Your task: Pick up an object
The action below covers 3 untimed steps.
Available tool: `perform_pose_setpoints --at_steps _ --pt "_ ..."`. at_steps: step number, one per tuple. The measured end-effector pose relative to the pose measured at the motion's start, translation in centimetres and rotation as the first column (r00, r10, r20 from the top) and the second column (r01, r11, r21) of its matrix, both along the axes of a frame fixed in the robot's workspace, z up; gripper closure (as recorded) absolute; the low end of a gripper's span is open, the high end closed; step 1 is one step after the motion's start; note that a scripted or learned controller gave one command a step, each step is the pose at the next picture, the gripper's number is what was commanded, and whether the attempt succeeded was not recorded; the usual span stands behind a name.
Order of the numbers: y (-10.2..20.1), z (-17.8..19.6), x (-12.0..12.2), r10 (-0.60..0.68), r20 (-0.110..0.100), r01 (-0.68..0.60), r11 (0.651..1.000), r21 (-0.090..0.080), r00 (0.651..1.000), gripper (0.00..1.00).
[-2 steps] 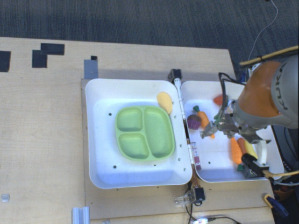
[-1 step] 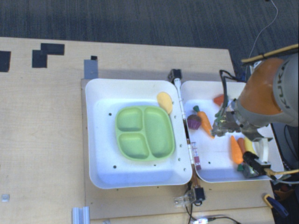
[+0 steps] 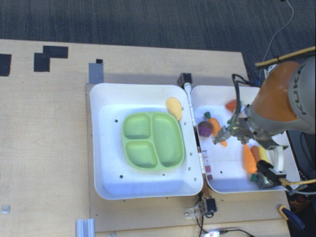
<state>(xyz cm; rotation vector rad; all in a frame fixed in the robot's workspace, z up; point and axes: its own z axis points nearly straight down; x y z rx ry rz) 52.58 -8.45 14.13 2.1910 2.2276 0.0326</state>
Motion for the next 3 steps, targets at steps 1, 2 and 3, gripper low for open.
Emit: perform_pose_setpoints --at_steps 1,2,3 --pt "0.1 1.1 0.1 0.004 0.003 -0.004 1.000 0.002 1.000 1.00" --pt "0.1 1.1 0.1 0.004 0.003 -0.004 1.000 0.001 1.000 0.00" --pt "-0.3 -5.4 2.9 -0.012 -0.019 0.012 1.000 -0.004 1.000 0.00"
